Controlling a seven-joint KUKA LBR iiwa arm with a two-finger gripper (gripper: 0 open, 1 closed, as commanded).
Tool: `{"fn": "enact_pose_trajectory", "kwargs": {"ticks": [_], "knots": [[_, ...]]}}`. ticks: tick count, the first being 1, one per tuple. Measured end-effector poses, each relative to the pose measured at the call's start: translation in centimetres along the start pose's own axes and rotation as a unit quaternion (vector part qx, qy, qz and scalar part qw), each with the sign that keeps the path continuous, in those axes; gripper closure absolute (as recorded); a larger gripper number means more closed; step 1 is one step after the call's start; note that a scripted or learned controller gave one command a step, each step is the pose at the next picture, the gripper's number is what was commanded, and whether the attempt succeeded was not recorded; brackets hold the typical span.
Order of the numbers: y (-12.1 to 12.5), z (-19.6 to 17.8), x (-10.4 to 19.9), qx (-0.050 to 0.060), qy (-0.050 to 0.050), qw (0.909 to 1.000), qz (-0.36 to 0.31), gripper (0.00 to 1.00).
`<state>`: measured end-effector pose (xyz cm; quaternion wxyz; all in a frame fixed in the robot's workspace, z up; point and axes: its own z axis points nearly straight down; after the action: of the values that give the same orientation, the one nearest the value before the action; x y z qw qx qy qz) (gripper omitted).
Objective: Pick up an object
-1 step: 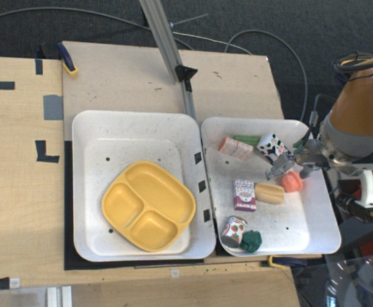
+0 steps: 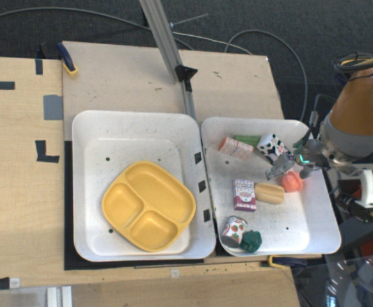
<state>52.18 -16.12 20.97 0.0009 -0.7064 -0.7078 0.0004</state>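
Camera view: the arm (image 2: 356, 117) comes in from the right, and its gripper (image 2: 287, 165) is low over the right bin (image 2: 301, 235), just beside the orange-pink ball (image 2: 292, 181). Open or closed? Can't tell from here, and nothing visibly sits in its grasp. Around it lie a tan roll (image 2: 269, 194), pink carton (image 2: 244, 194), cow-print toy (image 2: 272, 146) and green toy (image 2: 251, 240). Left bin (image 2: 87, 171): a yellow tray (image 2: 149, 204).

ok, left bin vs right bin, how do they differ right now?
The left bin holds one yellow divided plate; the right bin holds several small items, including a pink carton and an orange ball. The gripper is over the right bin, away from the left bin. Both are shallow and white.
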Motion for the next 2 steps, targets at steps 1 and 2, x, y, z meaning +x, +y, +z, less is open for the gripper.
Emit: {"fn": "enact_pose_trajectory", "kwargs": {"ticks": [1,2], "knots": [[-0.7,6.2,-0.2,0.003,0.0,1.0,0.001,0.0],[-0.7,11.2,-0.2,-0.001,0.0,1.0,0.001,0.0]]}}
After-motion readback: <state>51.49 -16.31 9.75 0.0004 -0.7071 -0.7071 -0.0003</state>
